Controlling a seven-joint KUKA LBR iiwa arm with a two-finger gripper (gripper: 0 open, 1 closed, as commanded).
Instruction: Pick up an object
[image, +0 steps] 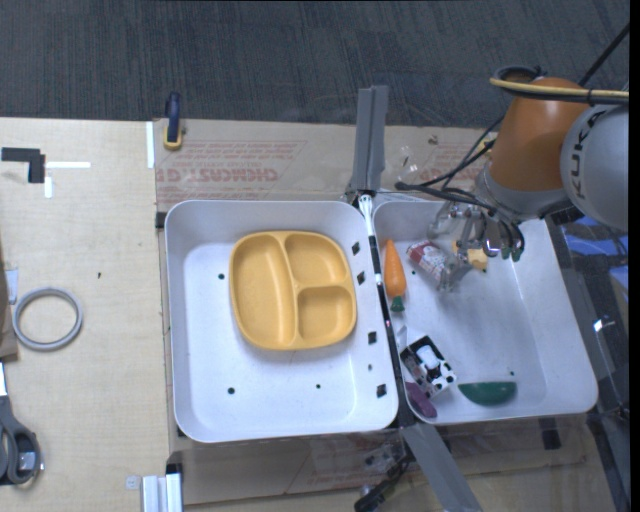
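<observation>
Jaws (470, 250) over right bin (560, 330), can't tell if spread, carrot (394, 271) nearby

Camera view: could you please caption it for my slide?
KUKA arm's gripper hovers in the right bin beside a carrot; a yellow divided plate fills the left bin.

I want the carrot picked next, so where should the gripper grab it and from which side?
Probably grip the carrot across its thicker middle, coming straight down. It lies lengthwise against the right bin's left wall, so the finger on that side has little room; tilting in from the bin's open right side may help.
</observation>
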